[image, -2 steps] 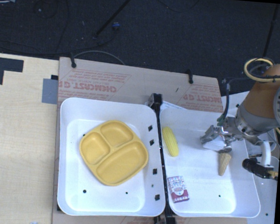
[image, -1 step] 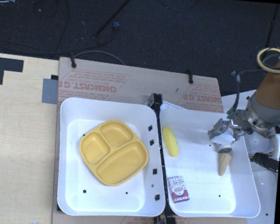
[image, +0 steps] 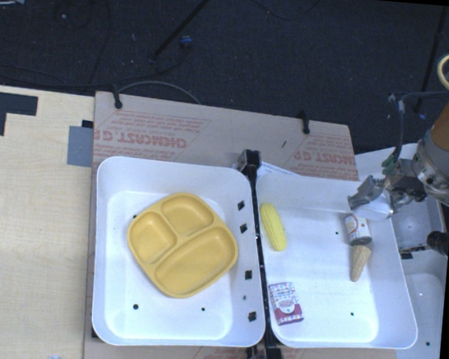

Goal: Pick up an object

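claw (image: 362, 197) at right edge of frame, nothing picked yet.
cannot tell if it is wide or narrow; ice cream cone (image: 359, 262) lies just below, ungrasped.

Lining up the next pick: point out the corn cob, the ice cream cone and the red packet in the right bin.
corn cob (image: 273, 226), camera view, middle of the yellow cob.
ice cream cone (image: 359, 261), camera view, on the tan cone body.
red packet (image: 285, 302), camera view, centre of its printed face.
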Controlling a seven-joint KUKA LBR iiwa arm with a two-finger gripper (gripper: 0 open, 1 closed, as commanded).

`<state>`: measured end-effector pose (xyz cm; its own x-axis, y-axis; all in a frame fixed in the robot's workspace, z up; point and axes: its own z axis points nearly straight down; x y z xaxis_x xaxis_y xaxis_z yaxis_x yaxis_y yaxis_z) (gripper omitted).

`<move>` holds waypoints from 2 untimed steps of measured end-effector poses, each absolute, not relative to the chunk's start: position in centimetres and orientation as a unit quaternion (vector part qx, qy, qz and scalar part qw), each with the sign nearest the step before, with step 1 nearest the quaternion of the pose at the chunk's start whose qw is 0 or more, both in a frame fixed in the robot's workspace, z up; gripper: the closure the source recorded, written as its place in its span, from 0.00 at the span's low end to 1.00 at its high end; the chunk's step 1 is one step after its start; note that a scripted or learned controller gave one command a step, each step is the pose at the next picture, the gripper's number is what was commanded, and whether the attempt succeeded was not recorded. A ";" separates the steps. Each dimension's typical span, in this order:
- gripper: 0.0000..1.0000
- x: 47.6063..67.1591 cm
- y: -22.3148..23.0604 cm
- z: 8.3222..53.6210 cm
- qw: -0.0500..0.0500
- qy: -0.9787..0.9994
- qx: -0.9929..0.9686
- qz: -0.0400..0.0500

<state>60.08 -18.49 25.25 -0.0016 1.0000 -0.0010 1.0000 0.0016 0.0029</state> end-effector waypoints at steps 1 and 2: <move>1.00 59.7 -13.8 23.9 -0.002 0.709 0.706 -0.001; 1.00 59.8 -7.7 22.9 -0.002 0.709 0.705 -0.001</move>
